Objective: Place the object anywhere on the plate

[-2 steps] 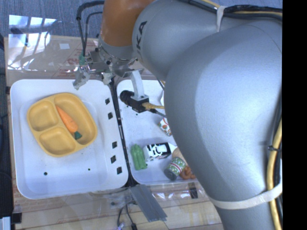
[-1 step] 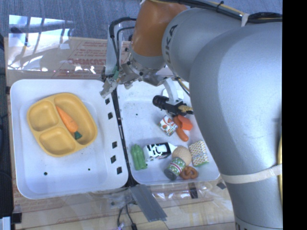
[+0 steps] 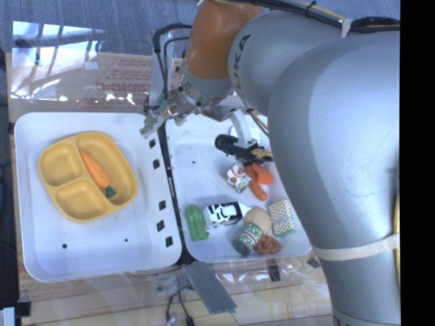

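Observation:
A yellow divided plate [image 3: 65,157] sits in the left bin [image 3: 41,250]. An orange toy carrot [image 3: 94,170] with a green stalk end lies slantwise in the plate's large right compartment. My gripper [image 3: 155,117] hangs over the rim between the two bins, near their far end, up and to the right of the plate. It is apart from the carrot, and nothing shows beneath it.
The right bin [image 3: 183,161] holds a small red-and-white can [image 3: 238,177], an orange-red toy vegetable [image 3: 259,182], a green piece [image 3: 197,223], a black-and-white carton [image 3: 224,213], a beige bun [image 3: 257,217], a patterned block [image 3: 281,216], another can [image 3: 248,238] and a pretzel [image 3: 267,244]. The arm covers the bin's right side.

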Motion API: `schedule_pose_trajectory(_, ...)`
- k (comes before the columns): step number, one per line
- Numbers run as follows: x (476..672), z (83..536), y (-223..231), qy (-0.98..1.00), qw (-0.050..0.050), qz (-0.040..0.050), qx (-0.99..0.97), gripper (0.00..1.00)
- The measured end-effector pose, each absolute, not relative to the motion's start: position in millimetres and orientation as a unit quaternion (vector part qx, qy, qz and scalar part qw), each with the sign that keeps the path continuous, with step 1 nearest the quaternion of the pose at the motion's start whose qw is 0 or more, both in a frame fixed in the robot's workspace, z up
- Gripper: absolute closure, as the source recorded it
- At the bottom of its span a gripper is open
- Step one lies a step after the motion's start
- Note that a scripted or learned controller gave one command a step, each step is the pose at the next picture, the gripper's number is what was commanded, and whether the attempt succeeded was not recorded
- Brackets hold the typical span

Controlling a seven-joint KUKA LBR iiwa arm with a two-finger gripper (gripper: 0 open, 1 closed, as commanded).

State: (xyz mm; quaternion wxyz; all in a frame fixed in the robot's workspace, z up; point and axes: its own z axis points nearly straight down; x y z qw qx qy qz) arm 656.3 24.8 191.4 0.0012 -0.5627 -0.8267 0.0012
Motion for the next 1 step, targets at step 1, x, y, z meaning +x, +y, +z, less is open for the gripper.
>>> schedule_pose_trajectory(1, 656.3, 191.4, 24.9, -0.827, 0.001, 0.0012, -0.563, 0.00)
